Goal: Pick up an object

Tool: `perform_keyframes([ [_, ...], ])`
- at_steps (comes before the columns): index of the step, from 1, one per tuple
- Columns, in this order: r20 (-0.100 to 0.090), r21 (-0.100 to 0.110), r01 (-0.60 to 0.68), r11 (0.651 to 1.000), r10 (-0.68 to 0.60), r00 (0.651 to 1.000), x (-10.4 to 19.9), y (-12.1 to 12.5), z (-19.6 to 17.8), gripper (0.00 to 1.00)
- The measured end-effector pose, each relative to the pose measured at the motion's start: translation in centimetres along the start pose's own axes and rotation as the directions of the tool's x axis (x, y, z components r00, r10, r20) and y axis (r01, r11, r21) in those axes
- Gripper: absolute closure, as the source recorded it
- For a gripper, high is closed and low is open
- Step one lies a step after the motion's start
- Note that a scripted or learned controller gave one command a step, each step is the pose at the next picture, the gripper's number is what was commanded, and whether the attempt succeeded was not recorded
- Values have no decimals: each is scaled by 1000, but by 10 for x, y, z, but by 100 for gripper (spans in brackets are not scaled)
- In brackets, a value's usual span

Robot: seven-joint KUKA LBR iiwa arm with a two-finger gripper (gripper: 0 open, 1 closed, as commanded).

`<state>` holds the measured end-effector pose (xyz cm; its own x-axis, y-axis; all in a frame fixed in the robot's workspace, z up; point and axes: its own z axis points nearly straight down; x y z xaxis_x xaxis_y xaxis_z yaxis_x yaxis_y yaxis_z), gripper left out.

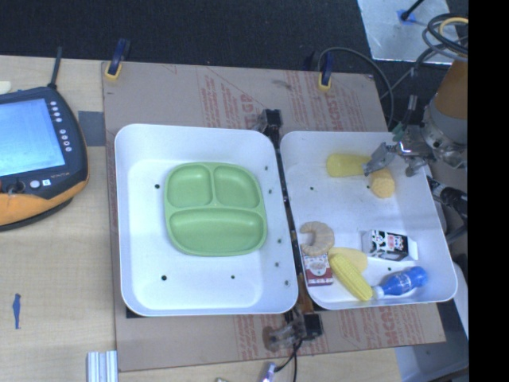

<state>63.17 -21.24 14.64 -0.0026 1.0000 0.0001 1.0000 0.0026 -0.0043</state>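
Note:
My gripper (392,167) hangs over the far right part of the right bin (433,213), open, with one finger (376,161) pointing left and the other to the right. A small yellow-orange round fruit (383,185) lies just below the fingertips, not between them. A pale yellow object (345,165) lies directly left of the left finger. Nearer the front of this bin are a tan bagel (316,235), a red box (318,271), a corn cob (351,275), a black-and-white carton (388,245) and a blue bottle (402,281).
The left bin (139,213) holds a green divided plate (215,208). A teach pendant (36,146) rests on the bench at far left. Cables (445,30) and the arm's orange band (455,94) stand at the right edge.

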Motion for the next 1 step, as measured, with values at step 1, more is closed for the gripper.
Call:
perform_keyframes([
  [1, 0, 3, 5, 1000, -5, 1000, 1, 8, 55, 0],
])
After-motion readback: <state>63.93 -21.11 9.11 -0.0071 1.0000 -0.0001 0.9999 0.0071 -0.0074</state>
